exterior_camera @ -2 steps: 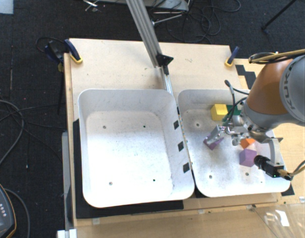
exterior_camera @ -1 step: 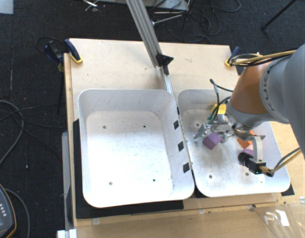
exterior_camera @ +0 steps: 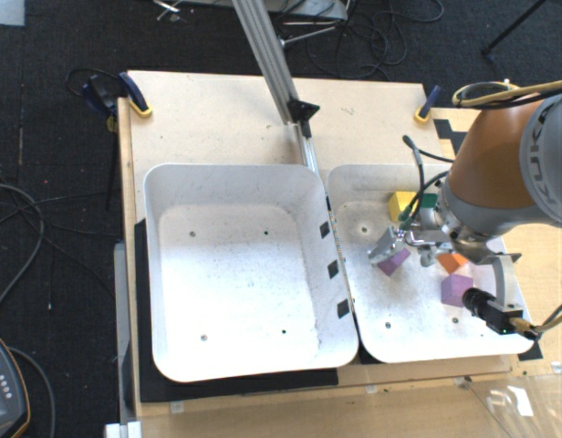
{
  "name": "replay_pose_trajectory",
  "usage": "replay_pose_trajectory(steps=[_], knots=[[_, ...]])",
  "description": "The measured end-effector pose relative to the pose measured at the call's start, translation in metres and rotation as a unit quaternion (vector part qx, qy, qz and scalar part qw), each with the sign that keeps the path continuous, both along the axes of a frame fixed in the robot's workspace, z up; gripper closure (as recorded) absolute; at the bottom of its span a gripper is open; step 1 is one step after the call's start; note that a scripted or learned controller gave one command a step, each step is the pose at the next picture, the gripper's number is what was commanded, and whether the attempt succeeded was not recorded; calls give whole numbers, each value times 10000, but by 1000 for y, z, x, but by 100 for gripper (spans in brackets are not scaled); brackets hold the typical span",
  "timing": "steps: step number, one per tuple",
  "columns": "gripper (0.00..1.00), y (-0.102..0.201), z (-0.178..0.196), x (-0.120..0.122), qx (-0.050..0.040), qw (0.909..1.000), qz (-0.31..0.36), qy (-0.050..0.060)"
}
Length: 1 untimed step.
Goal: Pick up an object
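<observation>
Gripper (exterior_camera: 388,247) low in right bin (exterior_camera: 418,343), purple block (exterior_camera: 394,261) touching its tips

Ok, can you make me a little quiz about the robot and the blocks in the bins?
1. True or false: the gripper is over the right bin.
2. Which block is closest to the gripper? A) yellow block B) small purple block C) orange block
3. Fill in: the bigger purple block sits just below the ____ block.

Key: 1 true. 2 B, it lies right at the gripper's tip, though whether it is gripped cannot be told. 3 orange.
</observation>
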<state>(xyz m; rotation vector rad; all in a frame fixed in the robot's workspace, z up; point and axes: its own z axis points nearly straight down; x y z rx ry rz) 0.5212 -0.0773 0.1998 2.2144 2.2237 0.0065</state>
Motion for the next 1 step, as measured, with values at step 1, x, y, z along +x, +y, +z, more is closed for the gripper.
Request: replay_pose_trajectory(steps=[1], knots=[[0, -27, 84, 11, -20, 10000, -15, -23]])
